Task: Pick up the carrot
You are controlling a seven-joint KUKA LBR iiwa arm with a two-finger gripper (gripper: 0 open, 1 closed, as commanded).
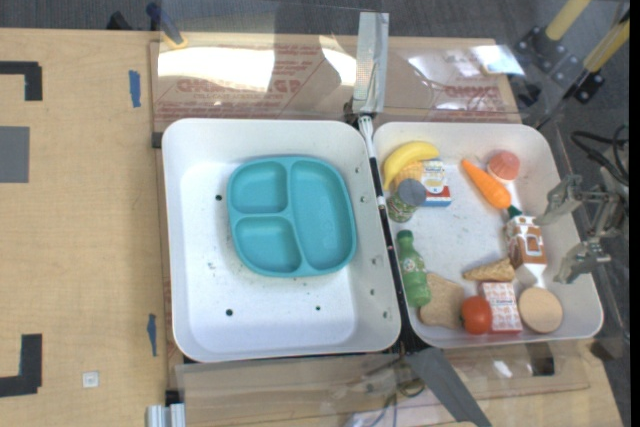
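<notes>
The carrot (pixel 487 183) is orange with a green tip and lies slanted in the upper right part of the right bin (pixel 455 225). It sits just below a round pinkish-red piece (pixel 504 165). My gripper (pixel 564 235) hangs at the right bin's right rim, well to the right of and below the carrot. Its two thin grey fingers stand apart with nothing between them.
The right bin also holds a banana (pixel 410 158), a small carton (pixel 434 183), a can (pixel 405 200), a green bottle (pixel 410 260), a bread slice (pixel 440 303), a tomato (pixel 476 315), a red box (pixel 500 300) and an egg (pixel 540 310). A teal divided plate (pixel 292 215) lies in the left bin (pixel 190 215).
</notes>
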